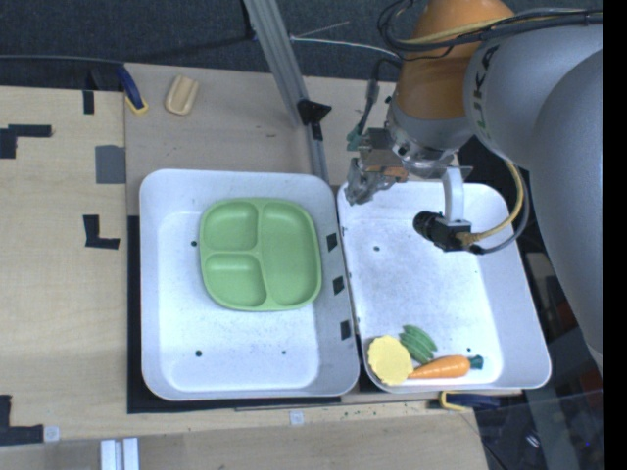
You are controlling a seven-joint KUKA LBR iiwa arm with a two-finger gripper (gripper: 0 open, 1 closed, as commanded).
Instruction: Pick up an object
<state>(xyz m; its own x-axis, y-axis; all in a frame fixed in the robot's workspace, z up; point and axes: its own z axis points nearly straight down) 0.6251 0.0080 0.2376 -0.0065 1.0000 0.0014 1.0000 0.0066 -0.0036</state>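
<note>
A yellow round toy [389, 359], a green pod-shaped toy [419, 341] and an orange carrot [441, 366] lie together in the near corner of the right bin [421, 272]. A green divided plate [261, 253] rests in the left bin [171, 292]. My gripper [361, 186] hangs at the far left corner of the right bin, well away from the toys, and nothing shows between its fingers.
A slanted metal bar [284, 57] crosses the bench behind the bins. A small tan object [181, 95] and a blue-and-yellow item [131, 90] lie at the back left. My arm's grey body [549, 116] covers the right bin's far right side.
</note>
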